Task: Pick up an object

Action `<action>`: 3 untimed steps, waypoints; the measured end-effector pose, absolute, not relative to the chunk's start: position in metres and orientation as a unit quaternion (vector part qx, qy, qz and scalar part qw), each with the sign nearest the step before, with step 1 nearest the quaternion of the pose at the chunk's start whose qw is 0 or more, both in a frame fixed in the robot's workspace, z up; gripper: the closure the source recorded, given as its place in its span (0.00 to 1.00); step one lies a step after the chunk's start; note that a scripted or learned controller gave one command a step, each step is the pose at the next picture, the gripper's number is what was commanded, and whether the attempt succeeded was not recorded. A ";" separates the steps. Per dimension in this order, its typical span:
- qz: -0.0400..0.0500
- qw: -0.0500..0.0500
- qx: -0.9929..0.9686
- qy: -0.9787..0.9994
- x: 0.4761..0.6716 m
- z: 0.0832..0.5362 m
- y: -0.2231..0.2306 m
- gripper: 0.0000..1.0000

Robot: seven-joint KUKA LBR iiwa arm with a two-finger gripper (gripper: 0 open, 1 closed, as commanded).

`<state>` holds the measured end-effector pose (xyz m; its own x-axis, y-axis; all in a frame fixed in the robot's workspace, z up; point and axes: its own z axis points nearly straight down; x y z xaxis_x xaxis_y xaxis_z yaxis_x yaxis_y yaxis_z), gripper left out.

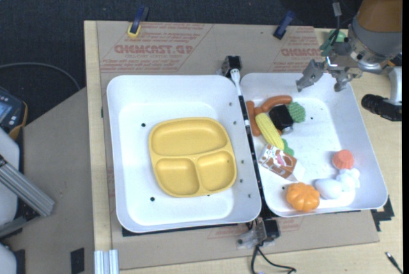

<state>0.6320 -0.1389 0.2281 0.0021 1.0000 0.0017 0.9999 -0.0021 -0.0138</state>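
While toy food — a corn cob (pixel 269 130), an orange pumpkin (pixel 302 197) — lies in the right bin (pixel 365 158), the gripper (pixel 326 78) hovers above its far edge, fingers spread and holding nothing, apparently poised to descend.

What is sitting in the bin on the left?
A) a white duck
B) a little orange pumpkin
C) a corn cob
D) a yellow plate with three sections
D: the yellow plate with three sections lies in the left bin, while the toy foods such as the corn cob and orange pumpkin lie in the right bin.
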 end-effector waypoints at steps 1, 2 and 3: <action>0.000 0.000 -0.707 -0.707 0.635 0.237 -0.139 0.00; 0.002 0.002 -0.707 -0.707 0.635 0.174 -0.140 0.00; 0.001 0.002 -0.707 -0.707 0.633 0.131 -0.136 0.00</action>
